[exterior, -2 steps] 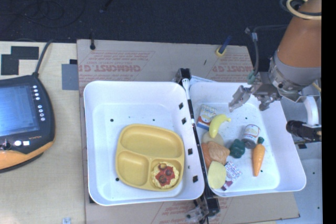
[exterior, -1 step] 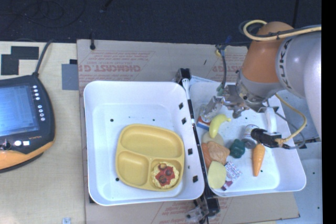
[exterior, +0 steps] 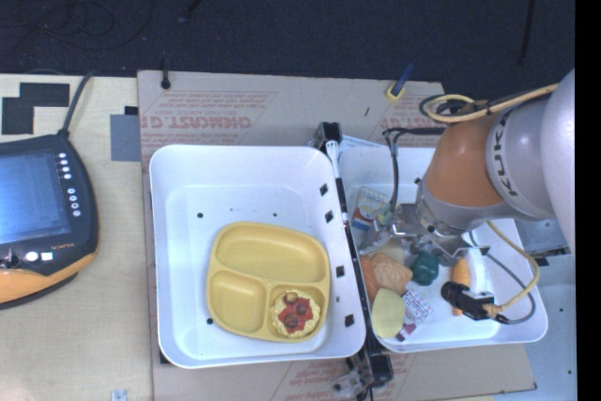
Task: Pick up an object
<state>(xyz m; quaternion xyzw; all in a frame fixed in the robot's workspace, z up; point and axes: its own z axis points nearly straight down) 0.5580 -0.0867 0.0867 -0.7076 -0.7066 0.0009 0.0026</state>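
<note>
honestly, most of the risk here sits on the right side. starting at the left, the left bin (exterior: 178, 202) holds a yellow divided plate (exterior: 268, 277) with a small red item (exterior: 297, 312) in its lower right compartment, well apart from the arm. across the divider (exterior: 340, 239), the right bin (exterior: 526, 329) is crowded: a yellow-green rounded object (exterior: 387, 312) near the front, an orange-tan lump (exterior: 387, 274) just behind it, a teal object (exterior: 424, 269) and an orange piece (exterior: 459, 271) beside it. the gripper (exterior: 413, 235) is down among these, under the grey and orange wrist, and i cannot tell how its jaws stand or whether anything is caught. in such a tight pile, it could nudge neighbours aside, pinch two things together, or come away with nothing.
</note>
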